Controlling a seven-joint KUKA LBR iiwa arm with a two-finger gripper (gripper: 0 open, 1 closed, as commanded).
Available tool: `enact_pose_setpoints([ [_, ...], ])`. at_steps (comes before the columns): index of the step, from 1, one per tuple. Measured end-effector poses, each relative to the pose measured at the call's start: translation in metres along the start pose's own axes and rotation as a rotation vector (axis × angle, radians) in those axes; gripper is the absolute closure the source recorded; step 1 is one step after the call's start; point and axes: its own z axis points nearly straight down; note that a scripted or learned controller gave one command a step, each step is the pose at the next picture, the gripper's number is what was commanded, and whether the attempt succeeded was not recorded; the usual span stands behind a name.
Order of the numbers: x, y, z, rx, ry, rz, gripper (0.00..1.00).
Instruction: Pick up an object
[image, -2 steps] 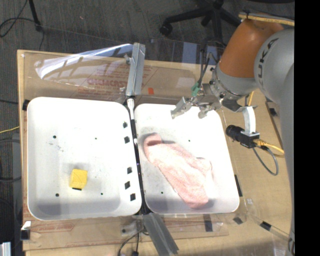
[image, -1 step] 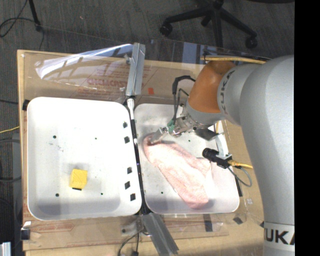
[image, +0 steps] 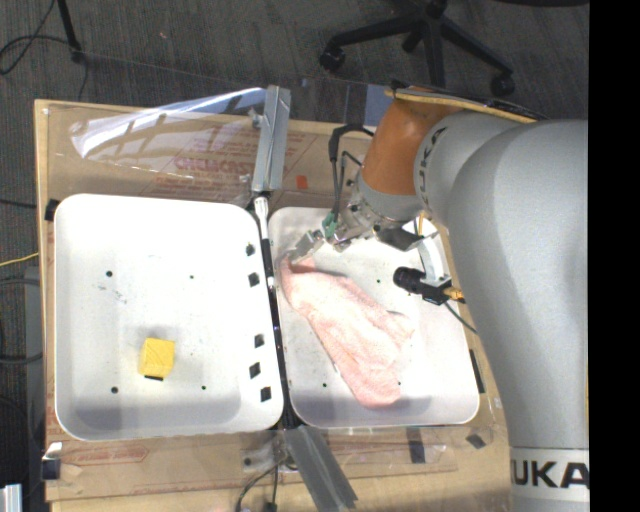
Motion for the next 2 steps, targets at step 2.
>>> enact_pose_setpoints([
  [2,-0.028,-0.006,-0.001,-0.014,-0.006,-0.176,1.0],
])
